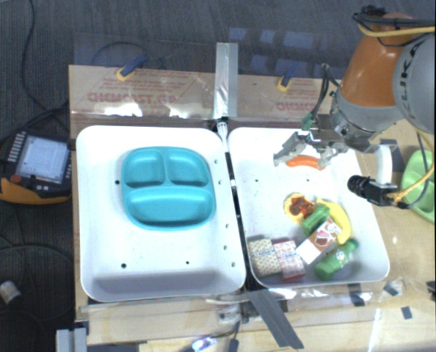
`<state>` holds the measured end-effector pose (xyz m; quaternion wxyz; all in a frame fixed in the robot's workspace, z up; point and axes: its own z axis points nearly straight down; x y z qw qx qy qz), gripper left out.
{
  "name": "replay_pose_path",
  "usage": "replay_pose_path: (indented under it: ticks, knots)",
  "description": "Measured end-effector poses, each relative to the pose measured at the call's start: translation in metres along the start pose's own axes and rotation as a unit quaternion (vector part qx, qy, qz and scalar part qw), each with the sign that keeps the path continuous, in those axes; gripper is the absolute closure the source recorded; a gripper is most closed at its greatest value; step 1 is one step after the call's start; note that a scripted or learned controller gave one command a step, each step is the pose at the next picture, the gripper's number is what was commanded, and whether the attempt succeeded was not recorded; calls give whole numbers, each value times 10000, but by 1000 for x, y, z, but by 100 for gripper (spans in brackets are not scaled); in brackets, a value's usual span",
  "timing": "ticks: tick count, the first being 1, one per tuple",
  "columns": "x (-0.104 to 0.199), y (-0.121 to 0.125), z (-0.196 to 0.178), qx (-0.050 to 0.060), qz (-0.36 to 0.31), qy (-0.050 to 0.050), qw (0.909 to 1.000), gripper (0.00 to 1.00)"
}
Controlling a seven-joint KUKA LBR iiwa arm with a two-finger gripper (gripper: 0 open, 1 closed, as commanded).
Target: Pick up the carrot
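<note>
A small orange carrot (303, 163) is lying crosswise in the upper part of the right bin (262, 196), right of the frame's centre. It is showing as a short, smooth, bright orange-red shape, rounded at its ends, with no green top visible. The end effector (304, 149) is sitting directly over it, grey fingers spread to either side, and the carrot is appearing between them. It looks as though the fingers are closing on the carrot, though from this slanted overhead view it is hard to say whether the carrot is lifting off the bin floor or resting on it.

As a judgement, the task is standing at the grasp itself: the reach is done, and a clear lift out of the bin is what is left.

Lower in the same bin, well apart from the carrot, a heap of toy food (317, 233) is crowding the lower right corner, with a yellow banana (340, 218), green pieces and small boxes among it. The left bin (100, 270) is holding a turquoise divided plate (168, 187). The grey arm with its orange band (376, 64) is reaching in from the upper right of the frame, above the bench (130, 94).
</note>
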<state>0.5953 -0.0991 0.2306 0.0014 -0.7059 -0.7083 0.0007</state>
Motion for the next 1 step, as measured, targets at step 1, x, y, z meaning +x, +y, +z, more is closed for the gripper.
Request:
replay_pose_path:
  ticks: [1]
  knots:
    - [-32,-28,57,0,-24,-4,10000,0]
